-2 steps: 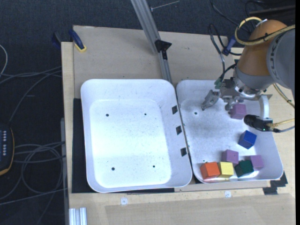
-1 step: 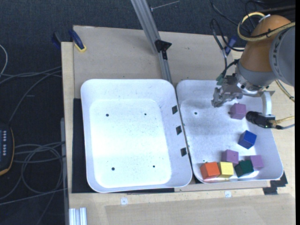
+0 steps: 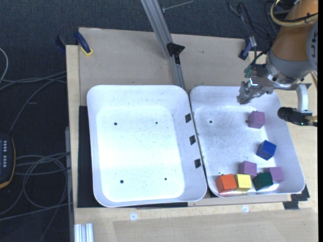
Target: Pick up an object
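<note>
The right bin (image 3: 217, 135) holds several small blocks. A purple block (image 3: 257, 119) lies near its far right side, and a blue block (image 3: 266, 149) sits below it. Along the near edge stand an orange block (image 3: 226, 183), a yellow block (image 3: 244, 181), a dark green block (image 3: 263, 180) and two more purple blocks (image 3: 248, 167) (image 3: 276, 173). My gripper (image 3: 246, 97) hangs over the far end of the right bin, just up and left of the purple block, with nothing seen between its fingers.
The left bin (image 3: 139, 145) lies beside the right one. A slanted metal rod (image 3: 161, 29) crosses the bench at the back. Clamps (image 3: 83, 43) (image 3: 247, 48) sit at the bench's far corners. Cables lie on the floor to the left.
</note>
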Robot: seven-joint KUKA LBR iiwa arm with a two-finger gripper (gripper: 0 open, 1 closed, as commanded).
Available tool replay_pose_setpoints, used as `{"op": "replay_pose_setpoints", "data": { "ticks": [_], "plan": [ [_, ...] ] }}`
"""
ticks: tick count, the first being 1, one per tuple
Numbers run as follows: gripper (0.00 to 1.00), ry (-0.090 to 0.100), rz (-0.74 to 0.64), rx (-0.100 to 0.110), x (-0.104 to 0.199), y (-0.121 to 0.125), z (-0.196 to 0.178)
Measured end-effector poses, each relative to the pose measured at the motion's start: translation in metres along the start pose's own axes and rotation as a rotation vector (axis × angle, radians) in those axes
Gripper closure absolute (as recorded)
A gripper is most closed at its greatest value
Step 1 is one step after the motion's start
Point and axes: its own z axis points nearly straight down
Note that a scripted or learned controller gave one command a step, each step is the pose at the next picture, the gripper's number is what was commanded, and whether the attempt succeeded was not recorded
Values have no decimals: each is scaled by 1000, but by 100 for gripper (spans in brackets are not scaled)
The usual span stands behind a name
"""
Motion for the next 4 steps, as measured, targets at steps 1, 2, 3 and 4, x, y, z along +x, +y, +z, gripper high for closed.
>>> {"op": "replay_pose_setpoints", "data": {
  "ticks": [1,2,3,4],
  "plan": [
    [100,1,0,3,0,2,-35],
    [100,4,-6,7,56,-2,-46],
    [100,4,-5,11,105,-11,-36],
    [100,5,-6,7,164,-14,-44]
  ]
}}
